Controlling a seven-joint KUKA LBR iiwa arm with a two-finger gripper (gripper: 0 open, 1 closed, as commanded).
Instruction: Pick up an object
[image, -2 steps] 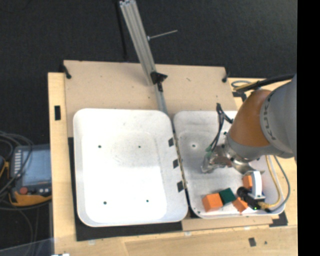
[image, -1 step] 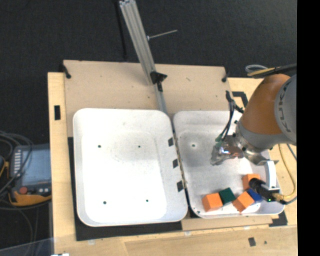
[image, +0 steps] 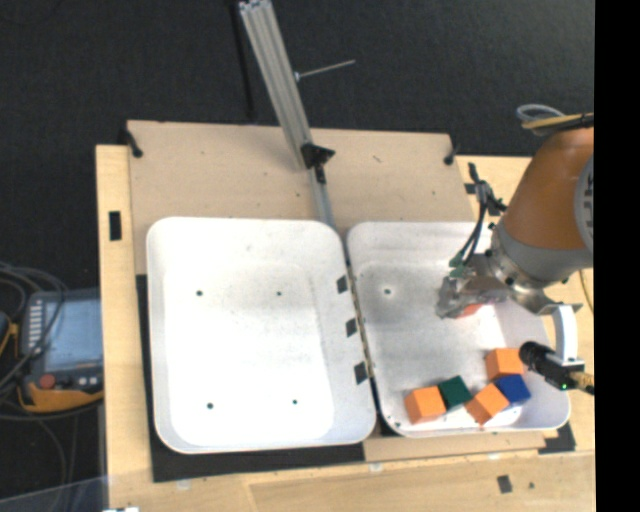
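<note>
Far left off the bench, a handheld control pendant with a bluish screen sits on the dark floor, cables beside it. Left white bin on the wooden bench, bare white floor with a few dark dots. A slanted metal rail runs from top centre down to the seam between the bins. Right white bin touches the left one along that seam, small black clips on the join. Blocks sit clustered in the right bin's near right corner: orange block, dark green block touching it on its right, second orange block, blue block just beside that, third orange block above them. Gripper hangs low over the right bin's middle-right area, well apart from the block cluster; a small red-orange thing shows right at its tip, too blurred to tell if it is gripped or just under it. Can't tell if the tip is clenched or released. Grey arm with orange band comes in from the right edge.
</note>
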